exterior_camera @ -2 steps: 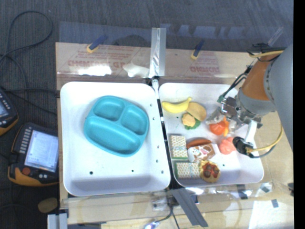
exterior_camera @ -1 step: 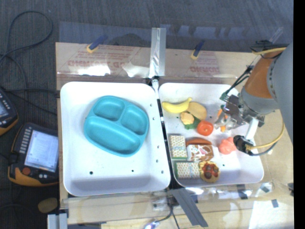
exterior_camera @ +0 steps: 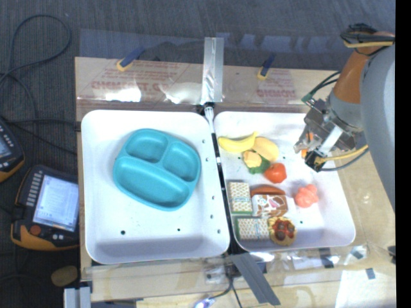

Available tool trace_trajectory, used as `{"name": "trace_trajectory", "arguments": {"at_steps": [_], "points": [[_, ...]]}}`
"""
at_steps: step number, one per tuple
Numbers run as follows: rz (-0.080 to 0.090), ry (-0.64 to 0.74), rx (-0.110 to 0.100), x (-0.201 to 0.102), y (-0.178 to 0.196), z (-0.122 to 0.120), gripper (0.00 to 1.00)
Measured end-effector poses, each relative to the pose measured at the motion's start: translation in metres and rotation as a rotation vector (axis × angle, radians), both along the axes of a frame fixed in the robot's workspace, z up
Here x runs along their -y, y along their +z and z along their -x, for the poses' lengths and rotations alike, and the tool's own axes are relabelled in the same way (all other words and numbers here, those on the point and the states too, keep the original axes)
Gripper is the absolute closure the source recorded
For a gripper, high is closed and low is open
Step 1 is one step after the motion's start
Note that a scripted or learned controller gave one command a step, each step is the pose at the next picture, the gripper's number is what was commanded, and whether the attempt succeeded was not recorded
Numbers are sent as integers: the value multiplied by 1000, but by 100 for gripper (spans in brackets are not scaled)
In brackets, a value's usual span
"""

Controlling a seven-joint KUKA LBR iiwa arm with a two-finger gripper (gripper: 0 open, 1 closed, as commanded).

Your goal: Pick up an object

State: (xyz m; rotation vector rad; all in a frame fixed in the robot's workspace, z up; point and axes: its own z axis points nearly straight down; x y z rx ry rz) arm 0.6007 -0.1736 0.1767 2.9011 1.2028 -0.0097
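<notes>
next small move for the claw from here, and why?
Probably ease the claw toward the view's left and down, over the red tomato-like piece. The claw hangs over the right bin's upper right area with nothing between its fingers, and the toy food sits lower and further left. That red piece looks close and fairly separate; the pink piece is an alternative.

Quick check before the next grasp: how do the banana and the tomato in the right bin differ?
The banana is yellow, long and curved; the tomato is red and round. The banana lies at the bin's far left, near the divider; the tomato sits nearer the middle, closer to the hand. The banana looks longer than the tomato is wide. Both are toy foods resting in the right bin, neither one held.
</notes>
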Motion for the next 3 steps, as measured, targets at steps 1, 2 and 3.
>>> {"name": "trace_trajectory", "arguments": {"at_steps": [1,2,3], "points": [[-3,449,0,15,31,37,100],[-6,364,-1,-8,-72,73,100],[-4,141,0,-26,-3,85,100]]}}
